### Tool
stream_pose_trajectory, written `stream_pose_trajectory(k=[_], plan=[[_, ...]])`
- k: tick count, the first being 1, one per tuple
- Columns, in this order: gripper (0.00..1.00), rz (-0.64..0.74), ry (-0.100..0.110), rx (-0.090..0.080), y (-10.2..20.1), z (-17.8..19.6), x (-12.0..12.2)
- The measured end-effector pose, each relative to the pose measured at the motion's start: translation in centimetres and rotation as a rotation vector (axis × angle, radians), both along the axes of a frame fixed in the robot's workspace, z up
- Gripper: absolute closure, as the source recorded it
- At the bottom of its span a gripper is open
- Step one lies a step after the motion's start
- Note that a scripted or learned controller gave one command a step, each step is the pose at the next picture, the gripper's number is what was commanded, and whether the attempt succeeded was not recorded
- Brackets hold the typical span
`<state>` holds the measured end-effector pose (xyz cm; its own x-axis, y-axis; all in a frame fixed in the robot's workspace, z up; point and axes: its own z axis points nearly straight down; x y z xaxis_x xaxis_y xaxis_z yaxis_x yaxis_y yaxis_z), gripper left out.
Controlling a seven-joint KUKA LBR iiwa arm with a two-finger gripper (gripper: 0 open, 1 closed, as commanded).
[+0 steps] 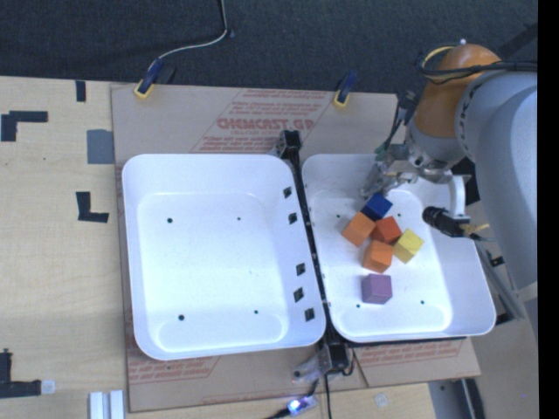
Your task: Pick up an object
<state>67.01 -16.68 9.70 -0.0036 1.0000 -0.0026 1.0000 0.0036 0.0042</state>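
Observation:
In the right bin (437, 317) lies a cluster of small blocks. A blue block (377, 207) is at the far end, with an orange block (357, 229) and a red block (388, 230) just in front of it. Another orange block (377, 256) and a yellow block (408, 245) come after those, and a purple block (376, 288) sits alone nearer the front. My gripper (387, 178) hangs over the bin's far part, just beyond the blue block. I see no block in it.
The left bin (140, 234) stands beside the right one, with a black divider (301, 234) between them. Both rest on a cardboard sheet (253, 120). The grey arm (507, 147) fills the right side. A cable (196, 46) runs along the back.

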Motion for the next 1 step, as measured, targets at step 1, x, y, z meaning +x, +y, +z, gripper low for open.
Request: stream_pose_trajectory(k=[1], plan=[[1.00,-0.002,-0.004,-0.001,3.07,-0.90,-3.47]])
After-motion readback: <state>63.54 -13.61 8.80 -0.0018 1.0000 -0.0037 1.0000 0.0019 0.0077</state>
